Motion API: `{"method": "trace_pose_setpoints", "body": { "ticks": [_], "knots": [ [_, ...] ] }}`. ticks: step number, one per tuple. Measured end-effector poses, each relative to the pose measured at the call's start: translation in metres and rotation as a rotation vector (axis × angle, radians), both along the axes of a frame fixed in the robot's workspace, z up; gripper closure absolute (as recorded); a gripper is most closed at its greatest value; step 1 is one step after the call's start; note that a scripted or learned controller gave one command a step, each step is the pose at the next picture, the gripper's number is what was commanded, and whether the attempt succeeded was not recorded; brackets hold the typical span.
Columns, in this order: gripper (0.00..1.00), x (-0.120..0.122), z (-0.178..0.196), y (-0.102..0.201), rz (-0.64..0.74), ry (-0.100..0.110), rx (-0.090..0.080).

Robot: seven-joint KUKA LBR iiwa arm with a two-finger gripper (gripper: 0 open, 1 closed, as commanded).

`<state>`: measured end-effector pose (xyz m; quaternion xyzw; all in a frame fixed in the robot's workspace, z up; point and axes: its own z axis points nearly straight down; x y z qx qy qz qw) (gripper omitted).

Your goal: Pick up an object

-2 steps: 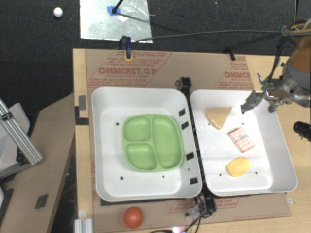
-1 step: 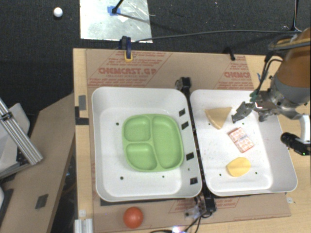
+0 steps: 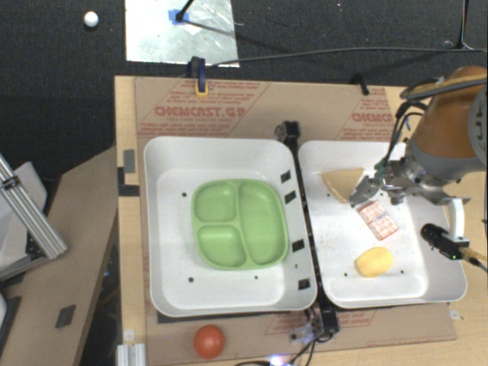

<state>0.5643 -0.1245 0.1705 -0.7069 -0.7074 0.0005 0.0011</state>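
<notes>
Camera view, fingers [image 3: 367, 191] state unclear, touching patterned packet [image 3: 379, 219], yellow object [image 3: 374, 262] nearby

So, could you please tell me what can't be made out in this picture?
- Gripper, camera view: its tips blur into the wrist hardware; grasp unclear.
- Patterned packet: print too small to read.
- Tan piece: right end hidden under the gripper.
- Arm: cut off by the right edge.

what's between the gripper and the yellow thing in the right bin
The gripper hangs over the right bin, above and left of the yellow object. A small red-and-white patterned packet lies between them; a tan wedge sits off to the gripper's left.
</notes>
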Motion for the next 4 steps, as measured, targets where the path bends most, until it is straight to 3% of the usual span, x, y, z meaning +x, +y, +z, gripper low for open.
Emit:
{"method": "trace_pose_setpoints", "body": {
  "ticks": [1,2,4],
  "knots": [
    [0.0,0.001,-0.041,0.001,0.001,-0.001,0.0],
    [1.0,0.002,-0.029,0.0,0.001,-0.005,-0.001],
    [1.0,0.008,0.073,0.009,0.004,-0.008,-0.002]
  ]
}}
